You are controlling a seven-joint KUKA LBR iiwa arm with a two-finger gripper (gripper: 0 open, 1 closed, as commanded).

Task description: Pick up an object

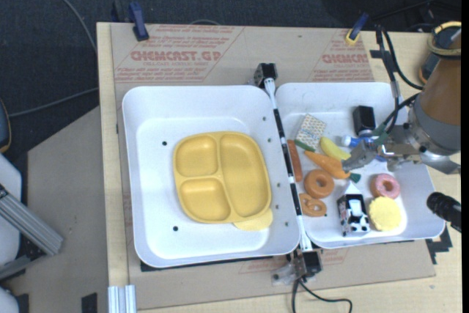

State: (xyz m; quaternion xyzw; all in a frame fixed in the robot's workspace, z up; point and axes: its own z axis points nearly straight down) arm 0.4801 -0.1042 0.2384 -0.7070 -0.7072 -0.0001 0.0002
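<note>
Camera view from above, at a slant, looks down on a brown bench (220,48) bearing two shallow white bins side by side. One bin (146,179) sits on the view's left and holds a yellow divided plate (220,177) with three compartments, lying flat near the middle; a pale yellow disc (256,221) peeks out from under the plate's near right corner. The other bin (322,95) sits on the view's right and holds a cluster of small toys. A checkered yellow-and-white packet (311,131) lies toward the far side, with a yellow banana (335,149) just beside it. An orange carrot (326,163) lies slanted below the banana, and a thin reddish stick (294,160) runs along the bin's left wall. Two brown doughnuts sit nearer the camera, one larger (319,183) and one smaller (313,207), close together. A black-and-white cow figure (355,215) stands near the front wall, beside a round yellow puff (386,214), with a pink doughnut (385,186) just behind that. A small black block (363,117) rests toward the far right. The grey arm reaches in from the right, and its gripper (360,155) hangs low over the toys between the banana and the pink doughnut, close to the carrot's right end. Whether its hand is open, closed or gripping anything cannot be told from this angle.
</note>
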